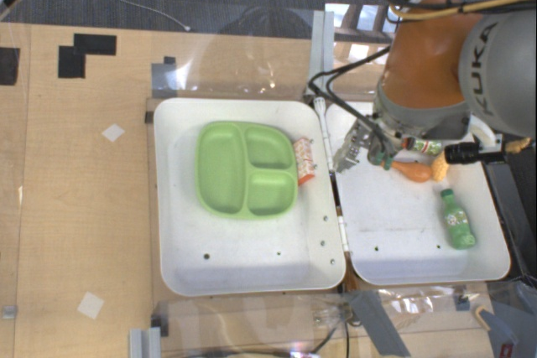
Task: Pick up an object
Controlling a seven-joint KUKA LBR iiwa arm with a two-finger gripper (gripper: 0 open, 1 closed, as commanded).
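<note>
My gripper [359,152] hangs over the left part of the right bin [419,256], below the orange band of the arm. Its fingers stand a little apart with nothing between them. Just right of it lies an orange carrot-like toy [419,171], partly under the wrist. A green bottle [457,220] lies nearer the front right of the same bin. In the left bin [243,264] a green divided plate [246,169] sits flat, with a small red and white packet [304,158] at its right edge.
The ridge between the two bins [334,197] runs just left of the gripper. Black cables [336,84] loop from the arm above the bins. The wooden bench [75,180] spreads out to the left, with black markers at its back.
</note>
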